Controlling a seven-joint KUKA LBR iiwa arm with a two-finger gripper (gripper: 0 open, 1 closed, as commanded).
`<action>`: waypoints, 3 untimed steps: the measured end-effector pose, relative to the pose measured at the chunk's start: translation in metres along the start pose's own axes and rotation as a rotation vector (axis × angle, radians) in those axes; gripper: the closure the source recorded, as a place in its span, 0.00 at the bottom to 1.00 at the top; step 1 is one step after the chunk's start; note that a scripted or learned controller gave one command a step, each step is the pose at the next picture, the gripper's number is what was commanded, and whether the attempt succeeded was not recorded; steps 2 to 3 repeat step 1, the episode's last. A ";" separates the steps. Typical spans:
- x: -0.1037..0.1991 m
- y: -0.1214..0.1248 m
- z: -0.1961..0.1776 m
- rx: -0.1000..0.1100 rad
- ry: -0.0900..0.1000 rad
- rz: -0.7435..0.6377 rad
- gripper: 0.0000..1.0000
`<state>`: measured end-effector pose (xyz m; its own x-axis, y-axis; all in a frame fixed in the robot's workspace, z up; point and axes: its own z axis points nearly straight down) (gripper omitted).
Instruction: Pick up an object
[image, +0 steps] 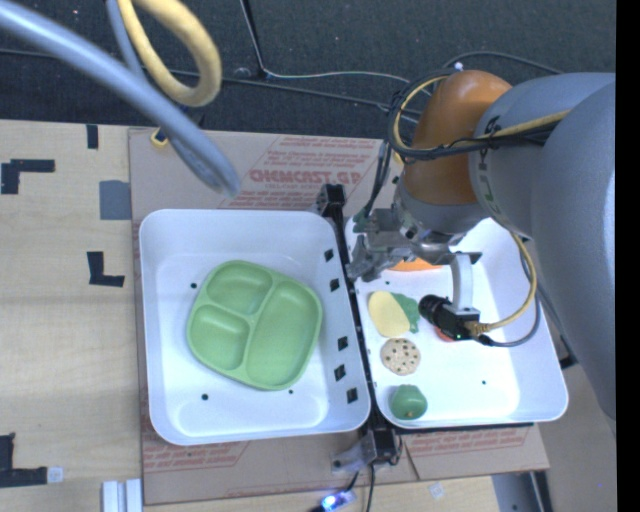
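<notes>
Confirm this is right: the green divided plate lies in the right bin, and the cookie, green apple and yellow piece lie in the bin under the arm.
Wrong on one point. The camera view shows the green divided plate in the left bin, not the right. The rest holds: the cookie, green apple and yellow piece lie in the right bin, under the arm.

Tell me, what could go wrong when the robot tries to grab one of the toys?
The toys lie close together: the yellow piece touches a green one, with the cookie just below, so the gripper might bump or catch two at once. It also hangs near the bin wall and could hit it. The orange piece is partly hidden under the arm, so it may be hard to grab.
</notes>
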<state>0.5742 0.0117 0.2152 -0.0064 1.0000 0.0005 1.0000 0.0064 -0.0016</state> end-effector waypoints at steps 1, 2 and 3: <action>0.062 0.007 -0.002 0.000 0.001 -0.001 1.00; 0.062 0.007 -0.002 0.000 0.001 -0.001 1.00; 0.062 0.007 -0.002 0.000 0.001 -0.001 1.00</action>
